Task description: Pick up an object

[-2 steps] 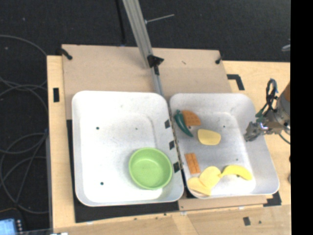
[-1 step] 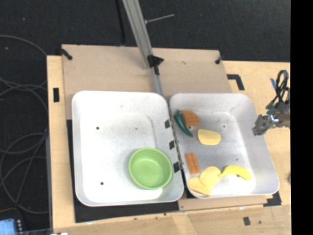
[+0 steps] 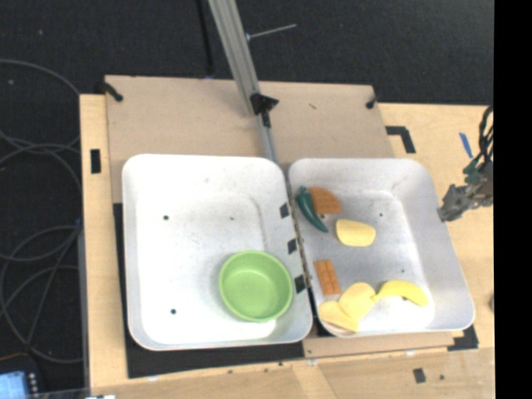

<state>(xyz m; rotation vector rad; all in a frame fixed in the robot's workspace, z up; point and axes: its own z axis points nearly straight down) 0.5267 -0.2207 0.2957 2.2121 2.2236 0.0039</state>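
On the left, the left bin (image 3: 150, 198) holds a green bowl (image 3: 256, 285), sitting upright near its lower right corner, close to the wall shared with the neighbouring bin.

Across that divide, the right bin (image 3: 416, 181) carries the rest of the pieces. Against its left wall, toward the top, lies a dark green curved piece (image 3: 312, 210), touching an orange waffle-textured block (image 3: 326, 200) just to its right. A little lower and further right sits a pale yellow rounded piece (image 3: 355, 233), apart from the others. Lower down, near the left wall, a second orange block (image 3: 327, 277) lies lengthwise. Just below it, at the bin's lower edge, two pale yellow pieces (image 3: 349, 306) overlap, and beside them to the right lies a brighter yellow banana-shaped piece (image 3: 404, 293).

At the far right my gripper (image 3: 461, 199) hangs just outside the right rim of the right bin, over the bench (image 3: 465, 140), well apart from every object. It holds nothing I can see, and I cannot tell whether it is parted or closed.
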